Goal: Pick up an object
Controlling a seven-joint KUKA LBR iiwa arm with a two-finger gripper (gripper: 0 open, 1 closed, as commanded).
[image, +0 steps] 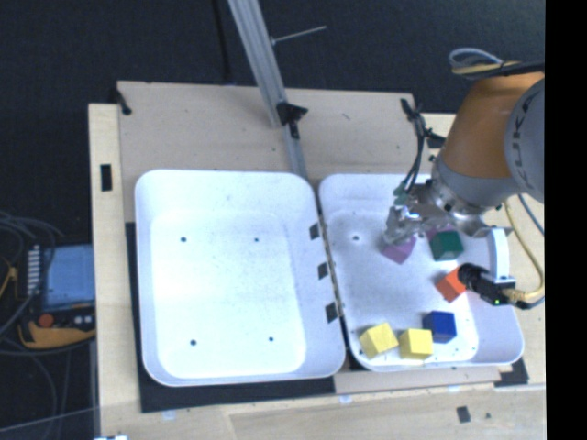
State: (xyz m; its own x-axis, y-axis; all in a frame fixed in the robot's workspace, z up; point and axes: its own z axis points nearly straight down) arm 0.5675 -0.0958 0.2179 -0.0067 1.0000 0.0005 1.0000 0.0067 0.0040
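In the right bin [341, 211], the gripper [401, 230] hangs low over a purple block [399, 250], seemingly lined up to grasp it; whether the jaws are spread, I cannot tell. At five o'clock from it lie two yellow blocks [378, 339], a blue [441, 324], an orange [450, 285]; a green [447, 245] at three. The left bin [147, 200] sits at nine o'clock.

The scene is lit evenly from above, and the 2 white bins [229, 273] are rendered bright, close to washed out, while the dark floor [55, 35] around the worktop [211, 122] is left nearly black. Only soft, faint shadows are cast under the coloured blocks [378, 340]. Detail is softened throughout by mild blur and coarse resolution.
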